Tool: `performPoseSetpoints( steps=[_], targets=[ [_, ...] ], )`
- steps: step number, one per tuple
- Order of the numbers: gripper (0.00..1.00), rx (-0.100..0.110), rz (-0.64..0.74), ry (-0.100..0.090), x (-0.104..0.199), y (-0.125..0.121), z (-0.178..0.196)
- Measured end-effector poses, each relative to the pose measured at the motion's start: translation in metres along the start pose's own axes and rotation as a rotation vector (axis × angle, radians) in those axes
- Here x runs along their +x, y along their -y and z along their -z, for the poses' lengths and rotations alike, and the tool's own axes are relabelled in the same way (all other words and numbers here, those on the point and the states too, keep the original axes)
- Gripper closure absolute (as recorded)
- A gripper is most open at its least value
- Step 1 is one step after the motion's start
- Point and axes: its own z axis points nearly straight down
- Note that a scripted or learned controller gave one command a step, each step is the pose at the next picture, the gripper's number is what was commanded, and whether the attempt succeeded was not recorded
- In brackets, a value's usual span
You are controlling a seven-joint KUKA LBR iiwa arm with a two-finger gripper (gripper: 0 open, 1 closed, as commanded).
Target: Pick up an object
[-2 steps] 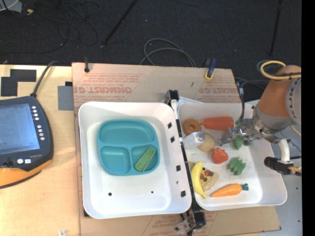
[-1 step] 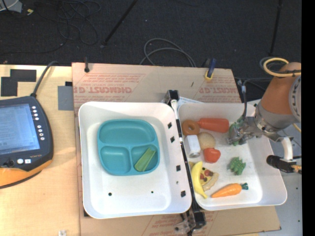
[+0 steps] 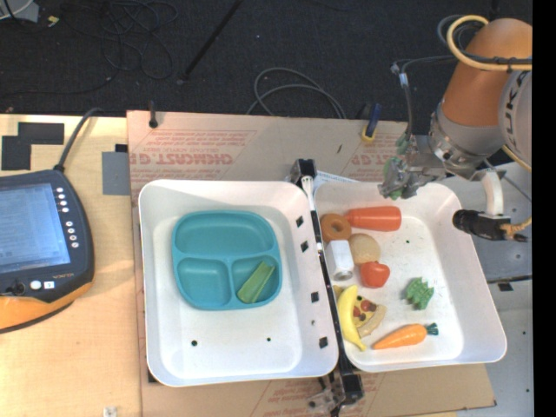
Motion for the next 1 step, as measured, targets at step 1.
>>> performPoseSetpoints(
  steps=[1],
  targets=[
    [1.00, 0.023, -0.005, -0.004, 0.0778, 0.0577, -0.0464]
  ],
)
